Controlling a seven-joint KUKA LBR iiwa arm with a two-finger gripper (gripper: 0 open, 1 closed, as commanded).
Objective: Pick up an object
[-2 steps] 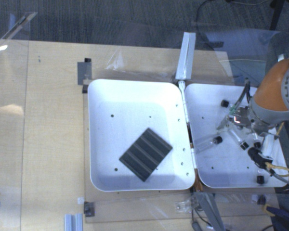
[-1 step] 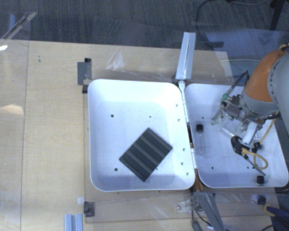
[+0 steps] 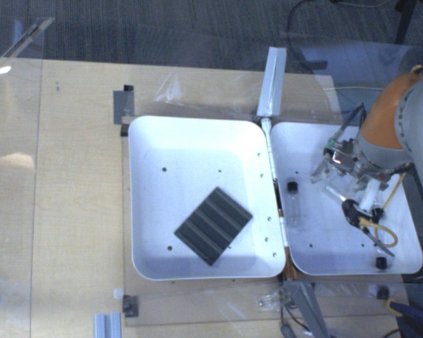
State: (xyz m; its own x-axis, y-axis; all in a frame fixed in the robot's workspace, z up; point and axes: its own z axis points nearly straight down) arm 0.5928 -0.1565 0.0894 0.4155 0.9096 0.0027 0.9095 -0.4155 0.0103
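Observation:
A dark grey ribbed rectangular pad (image 3: 213, 225) lies flat and turned at an angle in the lower middle of the left bin (image 3: 155, 139). My gripper (image 3: 333, 174) hangs low over the middle of the right bin (image 3: 303, 255), well to the right of the pad. The grey arm with its orange band (image 3: 381, 118) comes in from the right above it. Nothing shows in the gripper's grasp. A small black piece (image 3: 292, 186) sits on the right bin's floor, just left of the gripper.
Another small black piece (image 3: 381, 263) rests near the right bin's front right corner. Black and yellow cables (image 3: 370, 224) trail from the wrist over that bin. A metal bar (image 3: 272, 83) stands behind the divide between the bins. The wooden bench (image 3: 56, 189) spreads to the left.

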